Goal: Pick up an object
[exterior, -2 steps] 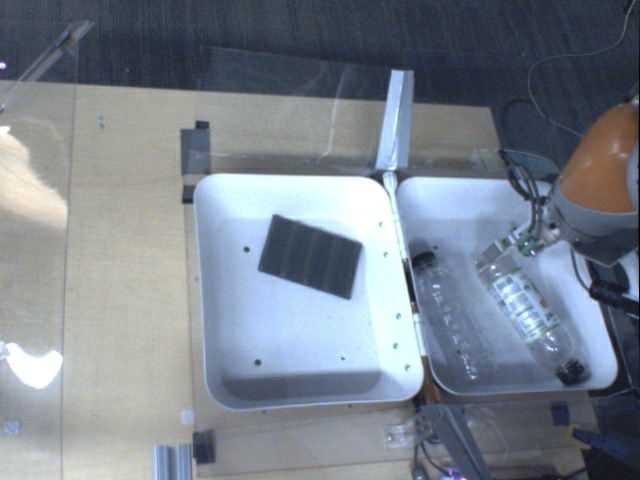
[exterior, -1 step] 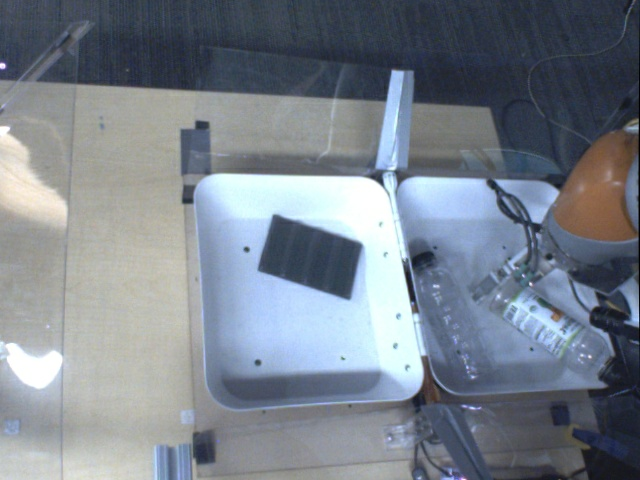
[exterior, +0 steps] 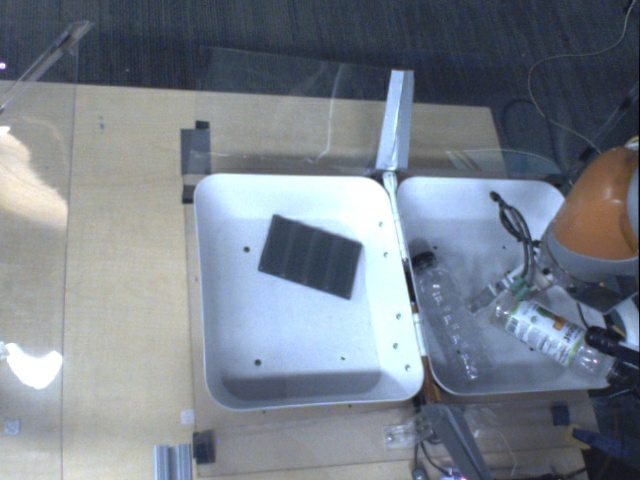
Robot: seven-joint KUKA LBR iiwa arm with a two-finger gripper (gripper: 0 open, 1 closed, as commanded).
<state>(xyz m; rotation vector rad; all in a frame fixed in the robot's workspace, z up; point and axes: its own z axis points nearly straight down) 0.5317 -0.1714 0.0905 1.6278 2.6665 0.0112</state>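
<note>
A dark grey flat rectangular pad [exterior: 311,256] lies in the left bin [exterior: 230,368], towards its back. In the right bin [exterior: 455,193] a clear plastic bottle with a black cap [exterior: 445,308] lies along the left wall. A second clear bottle with a green and white label [exterior: 541,332] lies at the right side. The arm with its orange band [exterior: 600,213] reaches in from the right. Its gripper [exterior: 512,292] is low in the right bin, at the neck end of the labelled bottle. Glare and clear plastic blur the gripper's tip.
A black cable [exterior: 508,218] loops over the back of the right bin. A metal post [exterior: 397,118] stands behind the divide between the bins. Clear panels stand behind and to the left of the bench.
</note>
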